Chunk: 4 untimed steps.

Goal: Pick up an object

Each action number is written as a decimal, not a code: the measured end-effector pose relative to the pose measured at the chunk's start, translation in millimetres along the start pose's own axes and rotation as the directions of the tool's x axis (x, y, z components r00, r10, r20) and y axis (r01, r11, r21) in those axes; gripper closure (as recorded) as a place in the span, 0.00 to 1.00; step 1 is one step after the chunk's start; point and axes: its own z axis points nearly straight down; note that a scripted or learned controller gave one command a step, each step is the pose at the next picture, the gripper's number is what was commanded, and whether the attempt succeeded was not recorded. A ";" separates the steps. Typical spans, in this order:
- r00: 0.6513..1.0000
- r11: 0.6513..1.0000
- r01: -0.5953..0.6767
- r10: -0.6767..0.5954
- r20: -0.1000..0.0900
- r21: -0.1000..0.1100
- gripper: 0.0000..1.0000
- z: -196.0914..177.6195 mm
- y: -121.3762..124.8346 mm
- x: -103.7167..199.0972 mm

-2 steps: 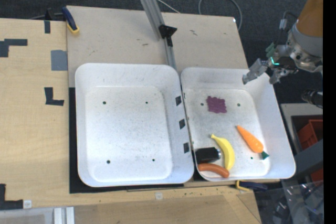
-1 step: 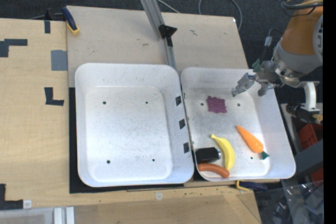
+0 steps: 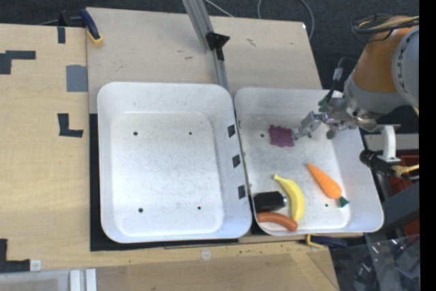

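Overhead slanted view of a bench bearing two shallow white bins side by side. The left bin [image 3: 167, 160] lies beside the right bin [image 3: 262, 105], their inner rims touching. The arm [image 3: 385, 75], grey with an orange band above the wrist, reaches in from the right, and its gripper [image 3: 315, 125] hangs over the upper part of the right bin with its two fingers spread apart and nothing between them. Just to the left of the fingertips lies a purple bunch of grapes [image 3: 281, 135], close to the gripper but apart from it. Nearer the front of the bin lie a carrot [image 3: 325, 182], a banana [image 3: 293, 195], a small black block [image 3: 268, 201] just beside the banana, and a reddish sausage [image 3: 278, 220] against the front rim. A slanted metal bar [image 3: 197, 10] crosses the bench behind the bins.
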 end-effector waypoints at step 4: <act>1.000 1.000 0.001 -0.001 0.001 -0.011 1.00 -59.4 16.6 5.2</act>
